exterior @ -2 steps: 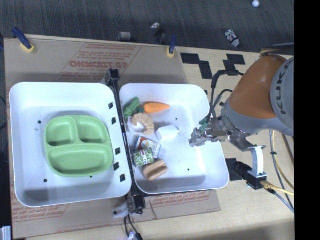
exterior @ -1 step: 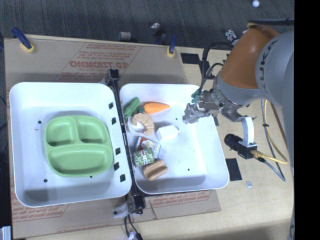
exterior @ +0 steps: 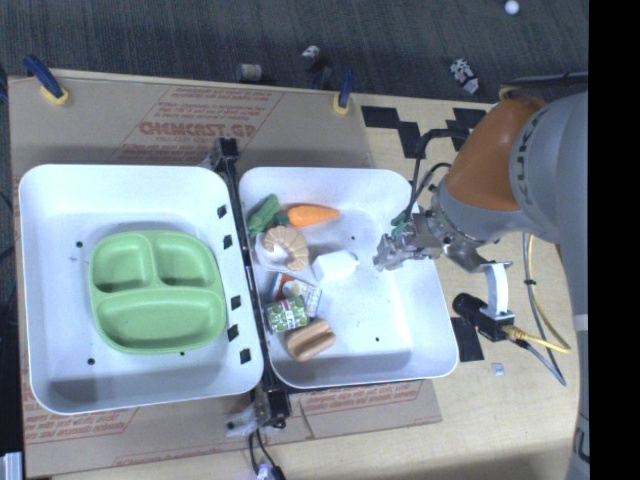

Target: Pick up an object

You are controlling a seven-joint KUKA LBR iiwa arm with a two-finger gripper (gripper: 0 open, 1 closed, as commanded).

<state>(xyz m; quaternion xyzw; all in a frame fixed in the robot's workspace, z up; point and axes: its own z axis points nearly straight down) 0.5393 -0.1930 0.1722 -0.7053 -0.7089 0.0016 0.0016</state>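
Observation:
My gripper [exterior: 392,249] hangs over the right side of the right bin [exterior: 420,338], with nothing visible between its fingers. To its left lie an orange carrot [exterior: 311,214] with a green top [exterior: 264,213], a tan croissant-like pastry [exterior: 287,246], a white block [exterior: 336,265], a green-labelled packet [exterior: 289,314] and a brown bread roll [exterior: 310,339]. The gripper is apart from all of them, nearest the white block.
The left bin [exterior: 60,368] holds a green divided plate [exterior: 156,290]. A black divider [exterior: 240,268] runs between the bins. Blue clamps [exterior: 47,79] sit at the bench's back edge. The grey arm with its orange band [exterior: 500,158] comes in from the right.

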